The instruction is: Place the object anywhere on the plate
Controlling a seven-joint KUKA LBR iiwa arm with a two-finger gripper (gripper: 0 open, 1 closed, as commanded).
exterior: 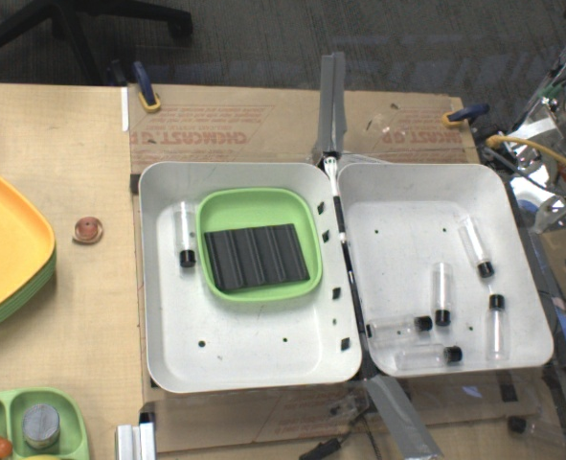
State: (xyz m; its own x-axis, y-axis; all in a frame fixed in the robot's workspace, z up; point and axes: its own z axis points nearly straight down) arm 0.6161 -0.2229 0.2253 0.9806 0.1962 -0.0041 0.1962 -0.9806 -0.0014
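A green square plate (pixel 257 199) sits in the upper middle of the left bin (pixel 244 353). A dark grey ribbed slab (pixel 256 256) lies flat on the plate and covers most of its floor. Just left of the plate lies a clear tube with a black cap (pixel 185 235), on the bin floor and apart from the plate's rim. In the right bin (pixel 407 199) lie several more clear, black-capped tubes: one toward the right wall (pixel 475 247), one upright in the middle (pixel 441 292), and others along the front wall (pixel 426 356).
Yellow plates (pixel 5 247) are stacked at the left edge of the bench, with a small red disc (pixel 88 229) beside them. A green compartment tray (pixel 24 425) is at the bottom left. Clamps (pixel 146 89) hold the cardboard. Cables (pixel 541 151) hang at the right.
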